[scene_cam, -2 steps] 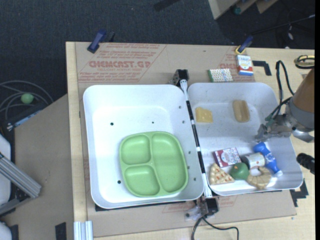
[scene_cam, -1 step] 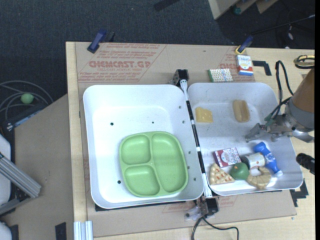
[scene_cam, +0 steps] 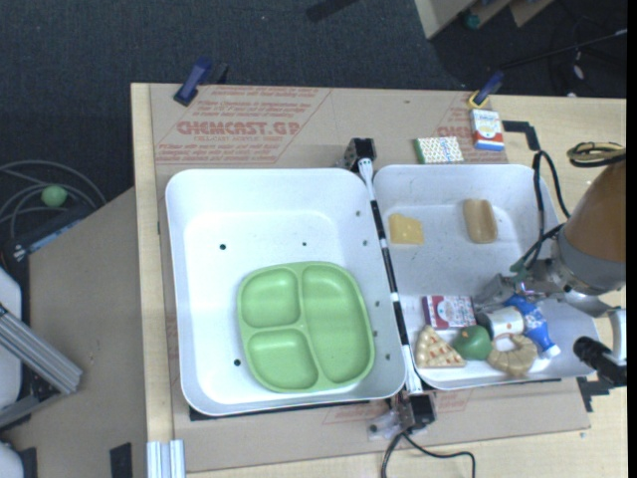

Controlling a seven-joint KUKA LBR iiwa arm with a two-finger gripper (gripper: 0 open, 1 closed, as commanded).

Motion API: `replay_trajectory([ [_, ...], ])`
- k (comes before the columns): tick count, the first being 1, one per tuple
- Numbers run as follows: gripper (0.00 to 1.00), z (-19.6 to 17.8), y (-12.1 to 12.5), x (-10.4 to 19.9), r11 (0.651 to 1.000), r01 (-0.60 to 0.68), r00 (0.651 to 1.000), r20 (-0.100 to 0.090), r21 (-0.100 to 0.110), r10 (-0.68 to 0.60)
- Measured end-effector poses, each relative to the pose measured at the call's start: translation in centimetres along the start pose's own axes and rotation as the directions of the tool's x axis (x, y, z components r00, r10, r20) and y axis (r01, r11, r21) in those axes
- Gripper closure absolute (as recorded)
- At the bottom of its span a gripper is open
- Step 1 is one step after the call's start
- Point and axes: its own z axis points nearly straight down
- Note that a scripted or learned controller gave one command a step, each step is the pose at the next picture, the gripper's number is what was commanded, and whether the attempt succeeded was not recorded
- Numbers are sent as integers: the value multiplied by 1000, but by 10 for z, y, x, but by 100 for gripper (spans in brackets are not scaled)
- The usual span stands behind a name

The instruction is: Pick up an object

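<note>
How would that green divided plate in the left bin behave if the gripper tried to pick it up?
The green divided plate looks like rigid moulded plastic, so it would probably stay stiff and feel light. It lies flat and wide in the left bin, so it is unlikely to roll; its smooth, low rim may slip from a pinch.

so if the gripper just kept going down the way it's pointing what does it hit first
Probably the blue-and-white object in the right bin, directly under the gripper. The cluttered pile makes depth unclear, so this is a best guess.
</note>
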Motion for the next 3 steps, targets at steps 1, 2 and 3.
replay_trajectory([
  [1,100,-10,1,0,1000,-1,1000,2,-3,1],
  [2,100,0,46,67,1000,2,1000,1,-5,-2],
  [3,100,-101,93,146,1000,3,1000,-1,-3,-3],
])
